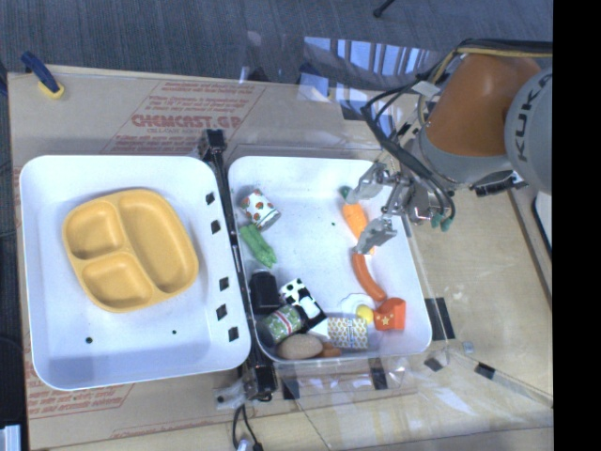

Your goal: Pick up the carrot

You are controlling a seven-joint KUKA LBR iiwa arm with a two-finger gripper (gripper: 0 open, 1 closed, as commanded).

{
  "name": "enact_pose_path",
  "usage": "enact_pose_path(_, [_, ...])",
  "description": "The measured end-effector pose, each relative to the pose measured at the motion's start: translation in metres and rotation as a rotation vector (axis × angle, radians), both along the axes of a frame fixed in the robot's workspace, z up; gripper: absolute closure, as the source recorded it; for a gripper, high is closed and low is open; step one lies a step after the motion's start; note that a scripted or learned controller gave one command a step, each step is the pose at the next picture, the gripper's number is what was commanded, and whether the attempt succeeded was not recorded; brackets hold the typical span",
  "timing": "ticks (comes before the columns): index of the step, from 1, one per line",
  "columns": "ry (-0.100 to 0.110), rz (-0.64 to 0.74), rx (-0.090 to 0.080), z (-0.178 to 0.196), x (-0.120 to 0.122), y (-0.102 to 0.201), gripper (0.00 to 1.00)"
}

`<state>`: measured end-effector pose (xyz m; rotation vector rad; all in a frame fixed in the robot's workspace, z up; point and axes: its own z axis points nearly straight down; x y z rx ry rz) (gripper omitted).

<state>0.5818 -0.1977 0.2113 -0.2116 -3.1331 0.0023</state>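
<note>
Right now the grey arm (pixel 488 111), with its orange band showing at the upper right of the frame, reaches in from the right edge and bends down toward the right-hand bin (pixel 300 172). Its end effector (pixel 369 209) hangs over the upper right part of that bin, its two fingers spread apart, one finger (pixel 364 184) toward the top and the other lower down. The carrot (pixel 355 219) lies on the bin floor between them, its green stub toward the top of the frame; whether the fingers touch it cannot be told. Just below it, toward the lower right of the bin, lies a longer orange sausage-shaped piece (pixel 368 276), ending near a red block (pixel 391 315). A small printed can (pixel 257 207) and a green pod (pixel 257 244) sit near the bin's left wall, and a cluster of small toys (pixel 300 322) crowds the bottom edge. The left-hand bin (pixel 38 280) holds a yellow divided plate (pixel 130 248). Both bins rest on the worktop (pixel 113 111), which bears red printed lettering.
</note>
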Motion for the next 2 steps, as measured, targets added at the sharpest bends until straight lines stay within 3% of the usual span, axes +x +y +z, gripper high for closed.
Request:
enact_pose_path(1, [0.006,0.07,0.005,-0.097,0.041,-0.008,0.0])
enact_pose_path(2, [-0.008,0.079,-0.001,-0.08,0.046,-0.008,1.0])
